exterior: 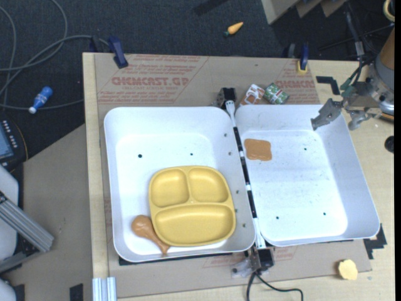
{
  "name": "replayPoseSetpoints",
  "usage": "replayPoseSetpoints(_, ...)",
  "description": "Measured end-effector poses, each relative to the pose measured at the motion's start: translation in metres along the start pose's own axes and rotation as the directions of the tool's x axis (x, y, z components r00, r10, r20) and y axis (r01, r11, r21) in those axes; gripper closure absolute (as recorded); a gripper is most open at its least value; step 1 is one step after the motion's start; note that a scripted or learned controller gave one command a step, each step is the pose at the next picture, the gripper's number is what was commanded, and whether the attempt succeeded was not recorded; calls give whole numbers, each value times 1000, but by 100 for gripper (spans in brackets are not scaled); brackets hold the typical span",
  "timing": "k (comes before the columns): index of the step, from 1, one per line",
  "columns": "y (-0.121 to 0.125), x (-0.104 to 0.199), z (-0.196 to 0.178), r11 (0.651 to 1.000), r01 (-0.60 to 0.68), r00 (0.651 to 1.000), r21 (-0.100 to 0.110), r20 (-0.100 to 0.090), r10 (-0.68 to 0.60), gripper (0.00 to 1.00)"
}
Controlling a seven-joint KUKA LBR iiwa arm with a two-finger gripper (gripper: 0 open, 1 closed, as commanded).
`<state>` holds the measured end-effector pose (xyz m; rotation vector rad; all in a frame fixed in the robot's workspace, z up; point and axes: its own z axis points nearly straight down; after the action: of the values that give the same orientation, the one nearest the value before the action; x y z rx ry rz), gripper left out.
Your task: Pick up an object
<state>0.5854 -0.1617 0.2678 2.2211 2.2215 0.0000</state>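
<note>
Grey two-finger end effector [339, 113] at right bin's [313, 221] far right corner, fingers spread, gripping nothing. Flat brown toast-like piece [257, 150] lies in right bin, near divider. Yellow plastic compartment tray [190, 204] and tan drumstick toy [148, 231] in left bin [125, 143].

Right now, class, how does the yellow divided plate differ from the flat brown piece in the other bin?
The yellow divided plate sits in the left bin; the flat brown piece lies in the right bin. The plate is far larger. It has three compartments; the brown piece is plain. Both rest apart from the gripper.
</note>
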Motion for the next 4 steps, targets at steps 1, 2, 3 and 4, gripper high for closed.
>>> replayPoseSetpoints(1, 38, 75, 111, 1000, 7, 1000, 6, -4, -7, 0)
replayPoseSetpoints(2, 59, 68, 187, 1000, 2, 1000, 4, -1, -2, 0)
replayPoseSetpoints(3, 46, 68, 183, 1000, -1, 1000, 2, -1, 1, 0)
replayPoseSetpoints(4, 48, 69, 172, 1000, -1, 1000, -2, -1, 1, 100)
